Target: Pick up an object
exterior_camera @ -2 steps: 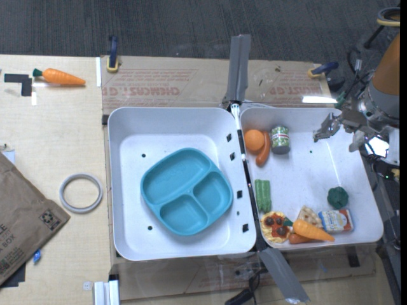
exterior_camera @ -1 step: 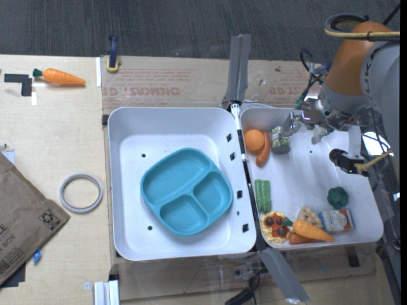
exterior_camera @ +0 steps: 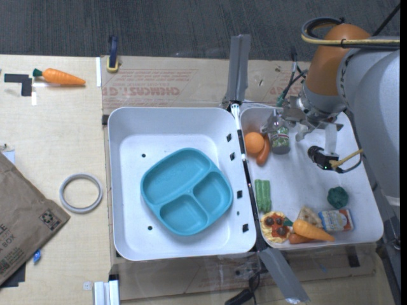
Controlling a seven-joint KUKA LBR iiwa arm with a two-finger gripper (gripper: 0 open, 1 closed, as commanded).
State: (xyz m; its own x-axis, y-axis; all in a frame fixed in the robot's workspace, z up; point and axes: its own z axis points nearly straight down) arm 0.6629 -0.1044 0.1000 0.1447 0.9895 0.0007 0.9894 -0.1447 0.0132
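Carrot (exterior_camera: 310, 230) and pizza (exterior_camera: 275, 226) crowd my near corner — claw (exterior_camera: 280, 135), grip state unclear, risks nudging the orange (exterior_camera: 254, 143).

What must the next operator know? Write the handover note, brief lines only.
Gripper: low in the right bin's far left corner, next to the orange ball; finger state unclear.
Right bin also holds a green strip, dark green lump, pizza slice, carrot and small packet.
Left bin: blue divided plate.
Done: nothing visibly lifted.
Left: grasp and raise one object.
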